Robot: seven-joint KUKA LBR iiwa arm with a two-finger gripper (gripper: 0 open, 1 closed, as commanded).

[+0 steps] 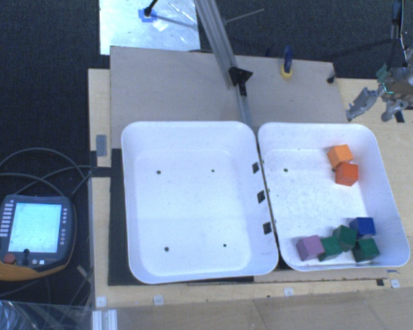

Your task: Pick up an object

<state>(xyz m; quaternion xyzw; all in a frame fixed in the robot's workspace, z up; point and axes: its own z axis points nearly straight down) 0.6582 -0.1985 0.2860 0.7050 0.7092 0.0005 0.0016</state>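
The right bin point(310, 198) holds several small blocks. Two orange blocks point(340, 154) point(346, 174) lie close together near its far right side. Along its near edge sit a pink block point(308, 247), three green blocks point(330, 247) point(345, 236) point(365, 250) and a blue block point(363, 225), bunched together. My gripper point(376, 108) hangs above the bench just beyond the right bin's far right corner, up and to the right of the orange blocks. Its fingers stand apart with nothing between them.
The left bin point(193, 198) stands beside the right one. A slanted metal pole point(217, 29) crosses the back of the bench. A small clamp point(287, 60) sits on the back edge. A teach pendant point(31, 236) lies at the far left.
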